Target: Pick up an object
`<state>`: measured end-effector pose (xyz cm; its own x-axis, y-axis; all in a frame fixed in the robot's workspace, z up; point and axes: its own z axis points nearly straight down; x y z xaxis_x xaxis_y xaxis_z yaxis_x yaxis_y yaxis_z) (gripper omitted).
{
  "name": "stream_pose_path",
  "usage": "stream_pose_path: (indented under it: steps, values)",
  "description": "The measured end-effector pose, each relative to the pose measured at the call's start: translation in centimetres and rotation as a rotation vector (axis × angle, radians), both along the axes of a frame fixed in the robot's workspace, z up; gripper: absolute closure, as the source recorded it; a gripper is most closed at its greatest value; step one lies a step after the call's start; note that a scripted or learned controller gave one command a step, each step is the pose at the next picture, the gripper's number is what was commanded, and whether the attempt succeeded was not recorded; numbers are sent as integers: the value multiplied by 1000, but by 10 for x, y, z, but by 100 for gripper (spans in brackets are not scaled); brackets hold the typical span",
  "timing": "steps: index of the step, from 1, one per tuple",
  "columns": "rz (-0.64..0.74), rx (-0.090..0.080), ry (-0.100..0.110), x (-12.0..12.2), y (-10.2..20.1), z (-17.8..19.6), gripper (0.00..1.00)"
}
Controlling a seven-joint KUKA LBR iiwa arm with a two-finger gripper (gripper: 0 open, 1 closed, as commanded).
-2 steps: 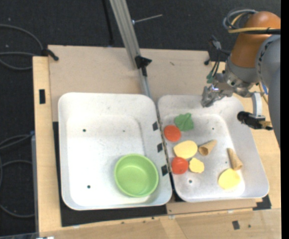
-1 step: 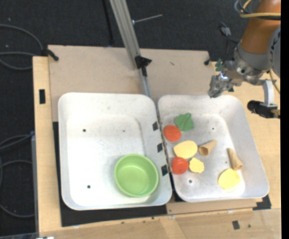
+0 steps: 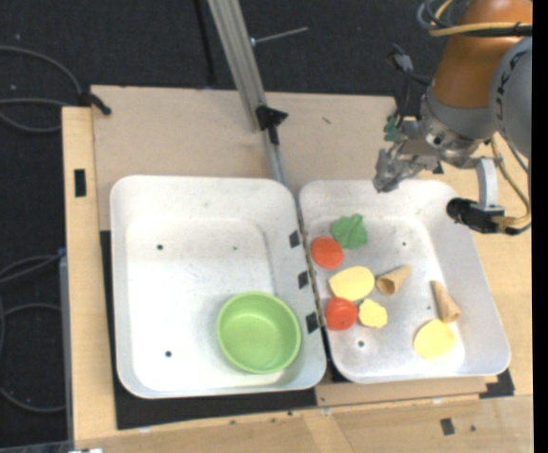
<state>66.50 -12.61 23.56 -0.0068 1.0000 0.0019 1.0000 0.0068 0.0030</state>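
— Above the far rim of the right bin [image 3: 462, 253]: claw [image 3: 385, 183], tips pointing down. Spread or pressed together? Cannot tell; too small and dark.

— Nothing seen pinched?

— Nothing visible between the tips. Below the claw, nearest: green leafy piece [image 3: 350, 230], with a red round piece [image 3: 326, 252] just beside it. Farther below: yellow pieces [image 3: 352, 282], two cones [image 3: 393, 277], another red piece [image 3: 340, 314]. Well off to the lower left: green bowl [image 3: 258, 332] in the left bin [image 3: 160, 215].

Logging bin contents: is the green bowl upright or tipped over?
Upright: the green bowl in the left bin shows its open mouth facing up.
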Motion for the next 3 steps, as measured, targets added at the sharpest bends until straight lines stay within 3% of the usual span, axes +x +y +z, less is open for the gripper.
stream_pose_path:
  steps: [2, 3]
  values:
    - [0, 0, 4, -62, 94, -3, 100]
    - [0, 0, 3, -82, 147, -8, 100]
